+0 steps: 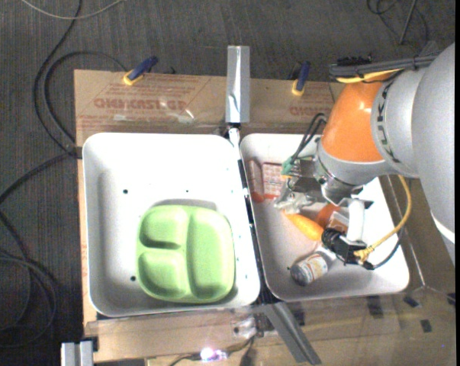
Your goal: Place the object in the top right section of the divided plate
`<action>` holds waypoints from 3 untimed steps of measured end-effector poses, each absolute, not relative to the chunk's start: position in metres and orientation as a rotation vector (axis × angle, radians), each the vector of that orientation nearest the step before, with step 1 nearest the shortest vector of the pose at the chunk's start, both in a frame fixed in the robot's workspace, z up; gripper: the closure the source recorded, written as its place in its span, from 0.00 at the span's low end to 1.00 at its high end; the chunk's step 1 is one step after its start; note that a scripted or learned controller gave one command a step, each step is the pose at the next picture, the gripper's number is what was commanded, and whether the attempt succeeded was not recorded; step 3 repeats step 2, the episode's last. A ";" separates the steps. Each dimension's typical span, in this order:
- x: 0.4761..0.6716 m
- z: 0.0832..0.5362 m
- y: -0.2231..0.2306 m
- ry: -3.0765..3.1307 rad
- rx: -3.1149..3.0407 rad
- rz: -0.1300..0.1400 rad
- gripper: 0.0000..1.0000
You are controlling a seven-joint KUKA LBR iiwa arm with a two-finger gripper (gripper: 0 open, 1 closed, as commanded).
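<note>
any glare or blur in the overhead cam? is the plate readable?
Camera view: the green divided plastic plate in the left white bin is evenly lit, its ridges readable; soft shadow along the bin walls; the upright metal post between the bins shines brightly; the grey arm at right is oversized and slightly soft.

The grey arm [413, 120] reaches in from the right, its orange-banded wrist [352, 124] bent downward.

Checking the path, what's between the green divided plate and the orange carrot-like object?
In the camera view, the bins' adjoining walls separate the plate from the orange object.
</note>
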State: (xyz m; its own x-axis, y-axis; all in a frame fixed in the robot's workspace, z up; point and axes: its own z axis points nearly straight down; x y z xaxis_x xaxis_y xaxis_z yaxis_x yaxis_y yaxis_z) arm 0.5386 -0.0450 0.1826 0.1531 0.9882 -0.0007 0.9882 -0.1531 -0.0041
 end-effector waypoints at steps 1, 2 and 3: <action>0.506 0.435 -0.071 -2.086 -2.354 0.003 1.00; 0.484 0.277 -0.042 -2.311 -2.125 0.003 1.00; 0.484 0.277 -0.042 -2.311 -2.125 0.003 1.00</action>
